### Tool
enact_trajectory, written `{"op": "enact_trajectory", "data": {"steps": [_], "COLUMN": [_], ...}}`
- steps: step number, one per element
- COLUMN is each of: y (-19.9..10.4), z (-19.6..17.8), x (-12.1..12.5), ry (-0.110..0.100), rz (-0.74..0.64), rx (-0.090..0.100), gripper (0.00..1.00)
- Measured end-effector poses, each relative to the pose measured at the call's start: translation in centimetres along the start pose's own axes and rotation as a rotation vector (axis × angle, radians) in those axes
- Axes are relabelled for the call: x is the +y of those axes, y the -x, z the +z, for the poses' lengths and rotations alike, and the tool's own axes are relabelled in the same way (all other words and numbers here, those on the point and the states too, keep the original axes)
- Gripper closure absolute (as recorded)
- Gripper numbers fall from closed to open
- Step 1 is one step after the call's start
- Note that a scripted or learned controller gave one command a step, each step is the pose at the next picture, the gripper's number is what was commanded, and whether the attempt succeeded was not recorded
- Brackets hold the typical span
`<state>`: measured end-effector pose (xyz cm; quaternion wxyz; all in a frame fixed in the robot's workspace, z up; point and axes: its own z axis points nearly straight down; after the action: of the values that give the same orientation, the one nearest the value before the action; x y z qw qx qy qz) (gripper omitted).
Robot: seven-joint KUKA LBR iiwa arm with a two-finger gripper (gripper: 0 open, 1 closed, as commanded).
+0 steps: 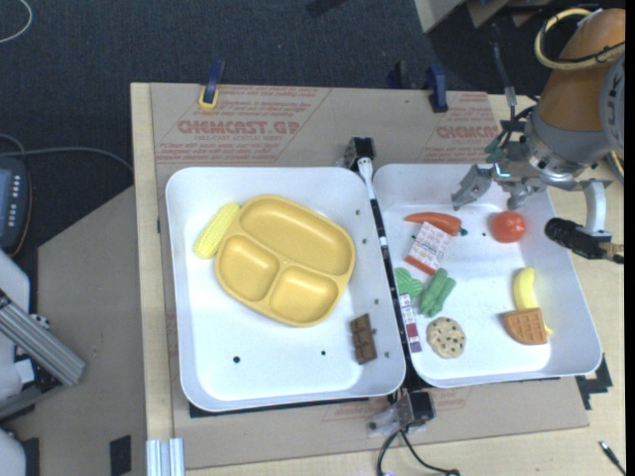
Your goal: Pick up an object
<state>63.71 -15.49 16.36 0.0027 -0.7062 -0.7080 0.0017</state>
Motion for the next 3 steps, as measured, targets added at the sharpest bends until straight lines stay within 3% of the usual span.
{"op": "enact_trajectory", "data": {"steps": [2,3], "y": [0.0,0.1], "z": [7.6,6.4], "x": [0.0,0.0], "ry": [0.011,0.014], "rz": [0.003,0.002], "rx": [0.000,-0.003], "gripper": [0.00,1.00]}}
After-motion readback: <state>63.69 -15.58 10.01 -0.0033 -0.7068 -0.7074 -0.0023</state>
